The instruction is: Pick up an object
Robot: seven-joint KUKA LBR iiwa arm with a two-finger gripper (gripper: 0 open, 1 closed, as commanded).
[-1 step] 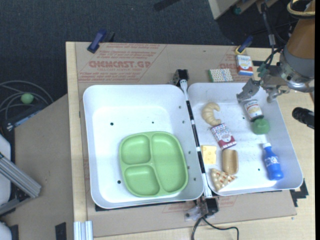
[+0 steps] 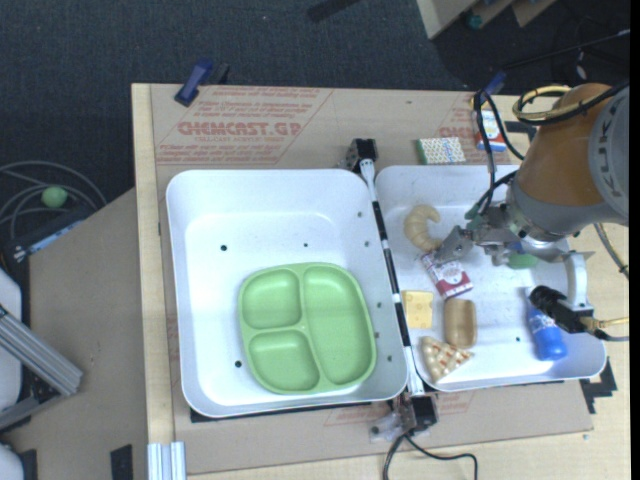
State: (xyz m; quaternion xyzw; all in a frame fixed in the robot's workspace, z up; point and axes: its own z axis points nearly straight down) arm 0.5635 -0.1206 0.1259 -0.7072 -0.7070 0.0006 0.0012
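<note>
The right bin (image 2: 590,363) holds a pale croissant (image 2: 422,225), a red and white packet (image 2: 447,276), a yellow cheese square (image 2: 417,309), a brown bread roll (image 2: 459,321), a pizza slice (image 2: 443,356) and a blue bottle (image 2: 547,336). My gripper (image 2: 476,250) hangs over the bin's middle, just right of the croissant and above the packet's upper right corner. Its fingers are spread open with nothing between them. A small green item (image 2: 520,261) lies partly hidden under the wrist.
A green divided plate (image 2: 303,326) sits in the left bin (image 2: 200,208). A black divider rail (image 2: 385,258) runs between the bins. A small patterned card (image 2: 441,150) and cables lie on the bench behind the right bin.
</note>
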